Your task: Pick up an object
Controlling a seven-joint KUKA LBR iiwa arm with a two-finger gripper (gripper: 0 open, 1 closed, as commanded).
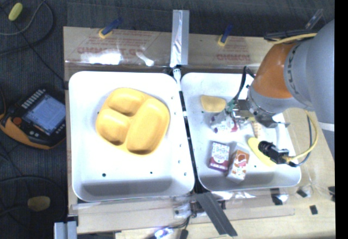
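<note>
The right bin (283, 178) holds several small items: a tan rounded piece (212, 104) at the back left, a small crumpled pale item (222, 123), a dark red box (219, 156), an orange and white carton (239, 164) beside it, and a yellow banana-shaped piece (260, 152) partly under the arm's black fitting. My gripper (238, 114) hangs low over the middle of this bin, just right of the tan piece and the crumpled item. The wrist body hides what lies directly beneath it.
A large yellow lobed cushion-like object (132, 119) fills the middle of the left bin (87, 178). The bins' shared wall (185, 124) runs just left of the small items. The arm's grey and orange body (283, 77) covers the right bin's back right corner.
</note>
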